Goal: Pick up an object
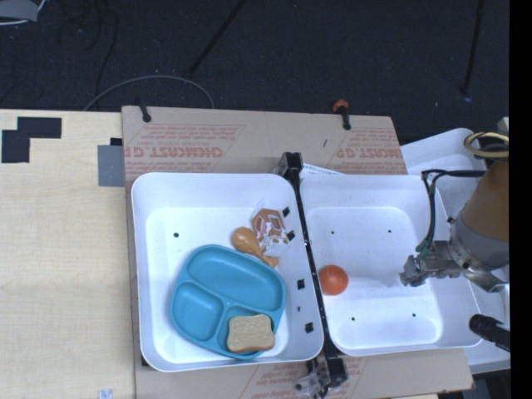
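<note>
An orange ball (pixel 333 279) lies at the left side of the right bin (pixel 374 223), close to the divider. The left bin (pixel 158 223) holds a blue divided plate (pixel 218 293) with a slice of bread (pixel 250 332) in its front compartment. Behind the plate are a tan drumstick-shaped piece (pixel 248 241) and a clear wrapped packet (pixel 270 225). My gripper (pixel 413 273) hangs over the right edge of the right bin, well to the right of the ball, at the end of the grey arm with its orange band (pixel 495 198). Nothing shows between its tips.
Both bins rest on a sheet of cardboard (pixel 249 144) on a pale wooden bench (pixel 58 264). A black divider (pixel 303 256) runs between the bins. Cables (pixel 432 206) loop near the arm at the right.
</note>
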`<action>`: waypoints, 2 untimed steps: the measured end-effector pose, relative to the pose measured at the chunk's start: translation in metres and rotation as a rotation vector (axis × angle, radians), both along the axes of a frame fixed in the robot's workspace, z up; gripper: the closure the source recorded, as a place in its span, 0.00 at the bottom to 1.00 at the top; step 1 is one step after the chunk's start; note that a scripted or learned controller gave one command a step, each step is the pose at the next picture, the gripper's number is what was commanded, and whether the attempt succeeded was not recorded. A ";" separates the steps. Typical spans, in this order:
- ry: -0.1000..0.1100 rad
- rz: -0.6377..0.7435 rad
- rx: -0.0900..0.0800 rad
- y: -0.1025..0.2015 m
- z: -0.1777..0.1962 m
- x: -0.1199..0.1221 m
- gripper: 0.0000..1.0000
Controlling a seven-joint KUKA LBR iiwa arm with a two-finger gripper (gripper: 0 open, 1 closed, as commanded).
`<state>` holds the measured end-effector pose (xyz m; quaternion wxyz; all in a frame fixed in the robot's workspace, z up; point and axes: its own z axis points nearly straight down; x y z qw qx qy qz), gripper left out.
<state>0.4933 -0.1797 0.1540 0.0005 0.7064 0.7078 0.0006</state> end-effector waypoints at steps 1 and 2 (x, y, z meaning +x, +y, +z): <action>0.000 0.000 0.000 0.001 0.042 -0.001 1.00; -0.002 -0.001 -0.002 -0.007 0.101 -0.006 1.00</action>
